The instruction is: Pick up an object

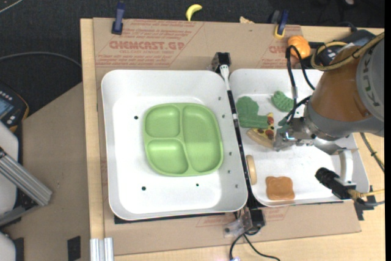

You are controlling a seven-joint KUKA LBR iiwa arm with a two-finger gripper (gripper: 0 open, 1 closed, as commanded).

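white plastic bins sit side by side on a cardboard-topped bench, the left bin (122, 131) carrying a green divided plate (182, 139) at its centre. over the right bin (305, 189) the grey-and-orange arm (342, 98) leans in from the right, its gripper (285, 136) low at the bin floor beside a pizza-slice toy (259, 134), just right of its end. whether the tool is clenched or released cannot be told from where i stand, and nothing is seen held. the likely target lies among a tight cluster: a dark green leafy toy (248, 110) overlapping the slice, a lighter green piece (282, 101) just behind. a toast-like brown piece (280, 187) lies apart toward the front, a small round disc (250, 169) against the left wall. the risk, as i judge it, is crowding: a close here could catch the slice's edge only, or nudge the overlapping pieces so the lift comes up bare.
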